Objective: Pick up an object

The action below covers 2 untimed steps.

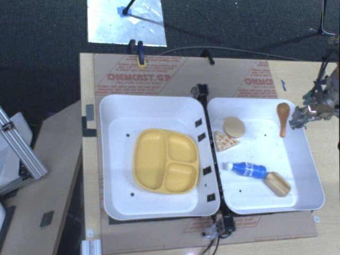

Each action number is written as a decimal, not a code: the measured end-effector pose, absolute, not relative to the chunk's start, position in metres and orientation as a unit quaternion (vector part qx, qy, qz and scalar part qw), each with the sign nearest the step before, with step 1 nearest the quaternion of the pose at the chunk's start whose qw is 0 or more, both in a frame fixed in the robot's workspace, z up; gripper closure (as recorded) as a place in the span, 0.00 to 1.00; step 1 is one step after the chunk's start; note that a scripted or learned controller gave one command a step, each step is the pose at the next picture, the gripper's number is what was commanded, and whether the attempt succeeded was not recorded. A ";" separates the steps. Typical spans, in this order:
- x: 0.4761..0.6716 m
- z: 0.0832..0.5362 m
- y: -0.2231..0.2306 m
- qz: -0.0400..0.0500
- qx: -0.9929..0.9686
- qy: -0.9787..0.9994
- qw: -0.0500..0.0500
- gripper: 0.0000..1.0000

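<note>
The right bin [308, 163] holds a wooden spoon [283, 117] near its far right edge, a round tan disc [234, 127], a waffle-patterned wedge [225, 142], a blue bottle with a white cap [246, 169] and a small wooden block [278, 184]. My gripper [299, 117] hangs at the right rim of that bin, just right of the spoon. Nothing shows between its fingers.
The left bin [114, 142] carries a yellow divided plate [166, 160]. A black divider with clips [207, 142] runs between the two bins. Cables [212, 51] cross the bench at the back, and an aluminium rail [21, 150] stands at the left.
</note>
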<state>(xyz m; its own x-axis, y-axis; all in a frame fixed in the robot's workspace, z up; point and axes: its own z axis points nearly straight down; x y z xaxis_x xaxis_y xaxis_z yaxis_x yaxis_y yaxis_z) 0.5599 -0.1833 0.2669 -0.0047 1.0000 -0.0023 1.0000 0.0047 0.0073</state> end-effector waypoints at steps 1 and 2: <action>0.561 0.269 -0.136 0.001 0.704 0.710 0.000 1.00; 0.553 0.253 -0.080 0.001 0.704 0.710 -0.001 1.00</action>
